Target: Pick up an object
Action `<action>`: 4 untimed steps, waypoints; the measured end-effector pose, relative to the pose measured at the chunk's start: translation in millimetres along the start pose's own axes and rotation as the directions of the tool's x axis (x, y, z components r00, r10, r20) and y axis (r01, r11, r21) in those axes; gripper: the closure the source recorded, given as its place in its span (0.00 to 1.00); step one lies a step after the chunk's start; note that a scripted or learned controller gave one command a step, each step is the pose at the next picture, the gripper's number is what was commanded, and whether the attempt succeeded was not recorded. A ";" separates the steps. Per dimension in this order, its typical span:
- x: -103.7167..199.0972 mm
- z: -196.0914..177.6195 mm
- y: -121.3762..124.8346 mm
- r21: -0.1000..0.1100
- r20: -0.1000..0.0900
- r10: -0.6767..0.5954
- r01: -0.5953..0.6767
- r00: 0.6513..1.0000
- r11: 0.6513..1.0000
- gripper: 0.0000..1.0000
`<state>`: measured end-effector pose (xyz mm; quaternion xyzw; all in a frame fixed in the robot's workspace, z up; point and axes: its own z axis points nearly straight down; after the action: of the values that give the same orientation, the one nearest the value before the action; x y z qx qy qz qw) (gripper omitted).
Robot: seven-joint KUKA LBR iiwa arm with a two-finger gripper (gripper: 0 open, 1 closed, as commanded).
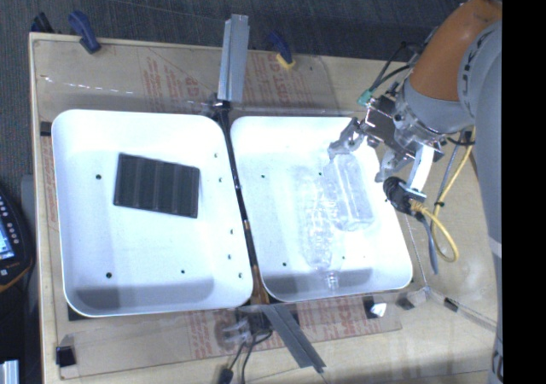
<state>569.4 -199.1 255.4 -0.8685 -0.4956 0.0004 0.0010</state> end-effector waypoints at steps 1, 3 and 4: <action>-10.9 -36.8 -34.5 0.001 0.000 -0.116 0.116 0.993 0.993 0.00; -10.1 -46.3 -34.2 0.002 -0.001 -0.121 0.121 0.993 0.993 0.00; -28.0 -41.6 -42.1 0.001 0.000 -0.143 0.143 0.990 0.990 0.00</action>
<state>518.9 -201.8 297.1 -0.8307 -0.5567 0.0005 0.0016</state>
